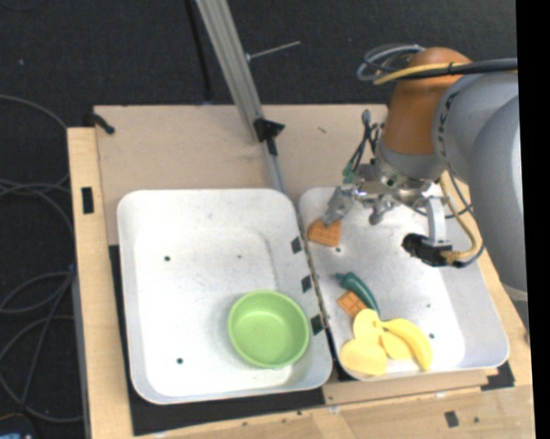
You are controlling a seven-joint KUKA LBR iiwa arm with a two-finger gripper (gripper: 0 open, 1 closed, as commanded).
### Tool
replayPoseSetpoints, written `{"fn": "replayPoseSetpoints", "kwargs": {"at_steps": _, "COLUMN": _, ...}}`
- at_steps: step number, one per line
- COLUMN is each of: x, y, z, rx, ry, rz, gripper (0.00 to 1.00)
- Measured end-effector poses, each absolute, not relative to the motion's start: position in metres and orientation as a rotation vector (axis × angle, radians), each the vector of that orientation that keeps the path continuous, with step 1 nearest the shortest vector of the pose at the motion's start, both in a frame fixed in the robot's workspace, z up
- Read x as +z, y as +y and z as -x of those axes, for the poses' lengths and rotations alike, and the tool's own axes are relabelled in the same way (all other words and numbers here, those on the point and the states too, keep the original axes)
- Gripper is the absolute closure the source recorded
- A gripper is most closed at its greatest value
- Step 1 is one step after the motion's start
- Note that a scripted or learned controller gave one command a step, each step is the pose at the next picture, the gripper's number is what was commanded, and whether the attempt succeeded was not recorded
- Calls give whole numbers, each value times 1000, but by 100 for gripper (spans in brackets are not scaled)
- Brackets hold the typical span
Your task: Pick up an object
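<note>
Claw (358,204): fingers spread wide, holding nothing.
Orange block (324,234): just below-left of claw, against bin wall (302,224).
Risk: wall blocking finger, block skidding away.

Objects for picking, seen from above. An orange block (324,234) lay near the upper left corner of the right bin (462,338). A dark green piece (359,289) lay slanted near mid-bin, touching a smaller orange piece (350,303). Yellow banana-like shapes (387,342) clustered at the near edge. A green bowl (268,328) sat upright in the left bin (175,232)
</note>
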State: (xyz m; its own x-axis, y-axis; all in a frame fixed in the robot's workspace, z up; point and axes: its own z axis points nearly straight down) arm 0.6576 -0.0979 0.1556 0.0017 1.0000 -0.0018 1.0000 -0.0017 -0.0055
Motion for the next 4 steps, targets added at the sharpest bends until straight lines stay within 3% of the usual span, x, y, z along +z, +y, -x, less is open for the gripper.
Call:
{"fn": "replayPoseSetpoints", "kwargs": {"at_steps": 1, "x": 108, "y": -99, "z": -659, "rx": -4, "ry": -2220, "rz": 2230, "gripper": 0}}
{"fn": "replayPoseSetpoints", "kwargs": {"at_steps": 2, "x": 122, "y": -100, "z": -662, "rx": -12, "ry": -2221, "rz": 2237, "gripper": 100}}
{"fn": "replayPoseSetpoints", "kwargs": {"at_steps": 4, "x": 222, "y": -95, "z": -671, "rx": -8, "ry": -2229, "rz": 2222, "gripper": 100}}
